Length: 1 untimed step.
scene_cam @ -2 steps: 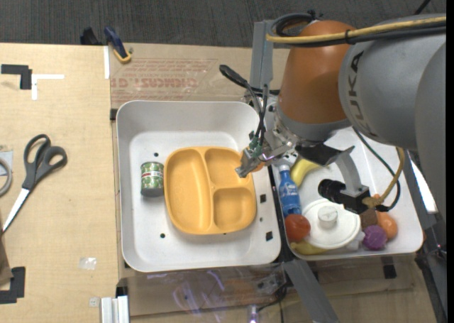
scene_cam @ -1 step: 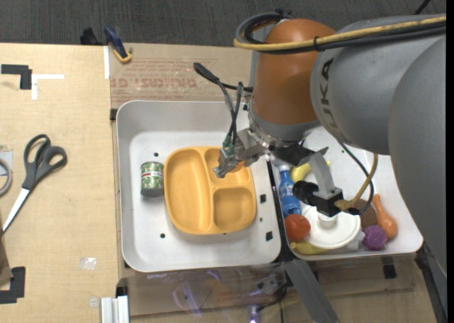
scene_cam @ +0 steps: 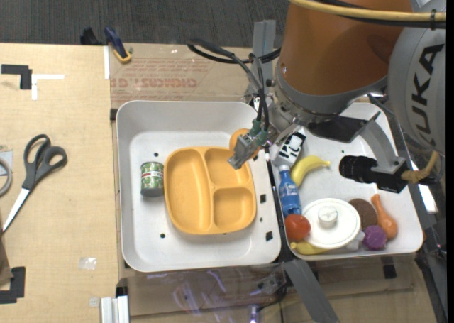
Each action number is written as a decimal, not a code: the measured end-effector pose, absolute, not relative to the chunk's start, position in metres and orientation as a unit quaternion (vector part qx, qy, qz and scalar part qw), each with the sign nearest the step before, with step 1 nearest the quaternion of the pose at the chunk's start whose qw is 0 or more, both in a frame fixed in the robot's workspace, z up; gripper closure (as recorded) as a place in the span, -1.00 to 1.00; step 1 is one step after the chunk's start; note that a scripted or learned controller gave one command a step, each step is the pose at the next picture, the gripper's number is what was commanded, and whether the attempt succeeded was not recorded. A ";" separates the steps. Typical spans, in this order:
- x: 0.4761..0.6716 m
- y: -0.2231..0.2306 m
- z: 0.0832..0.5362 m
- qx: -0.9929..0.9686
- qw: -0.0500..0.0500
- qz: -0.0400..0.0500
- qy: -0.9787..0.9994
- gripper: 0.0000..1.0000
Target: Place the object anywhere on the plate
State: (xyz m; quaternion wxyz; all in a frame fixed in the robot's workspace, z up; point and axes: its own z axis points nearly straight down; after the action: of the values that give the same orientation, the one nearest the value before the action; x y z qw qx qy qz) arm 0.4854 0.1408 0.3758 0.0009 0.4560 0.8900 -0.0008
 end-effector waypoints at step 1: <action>0.493 0.219 0.259 0.389 -0.001 -0.002 0.921 1.00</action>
State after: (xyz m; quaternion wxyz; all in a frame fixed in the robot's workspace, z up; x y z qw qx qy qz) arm 0.4935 0.2192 0.2587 -0.0010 0.3889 0.9213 -0.0021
